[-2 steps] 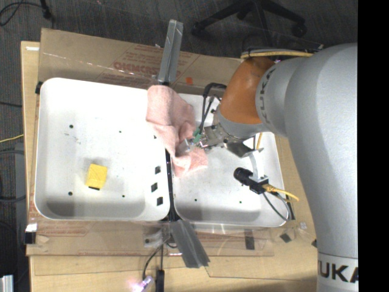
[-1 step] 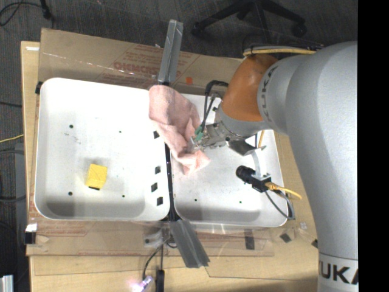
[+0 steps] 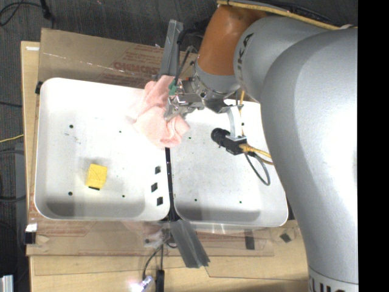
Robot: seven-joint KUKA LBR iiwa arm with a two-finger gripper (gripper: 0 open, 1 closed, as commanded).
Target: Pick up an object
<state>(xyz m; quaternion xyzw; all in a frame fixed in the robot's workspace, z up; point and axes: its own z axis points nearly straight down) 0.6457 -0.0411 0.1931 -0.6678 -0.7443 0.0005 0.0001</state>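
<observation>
**Over the divider: pink cloth at the gripper**

Between the two bins you see the gripper (image 3: 177,100) set into a crumpled pink cloth (image 3: 159,117), apparently pinching a fold, though the bunched fabric hides the fingertips. The cloth straddles the divider (image 3: 169,181), its long axis running from upper left down to lower right. Well apart, a yellow sponge block (image 3: 96,176) sits low in the left bin (image 3: 55,96). A black cable fitting (image 3: 226,140) hangs over the right bin (image 3: 243,205).

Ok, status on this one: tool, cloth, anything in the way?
Tool over the divider between bins, pink cloth bunched at its tip; grip unconfirmed. Cloth drapes mostly into left bin. Yellow block sits apart, lower left. Nothing blocking.
</observation>
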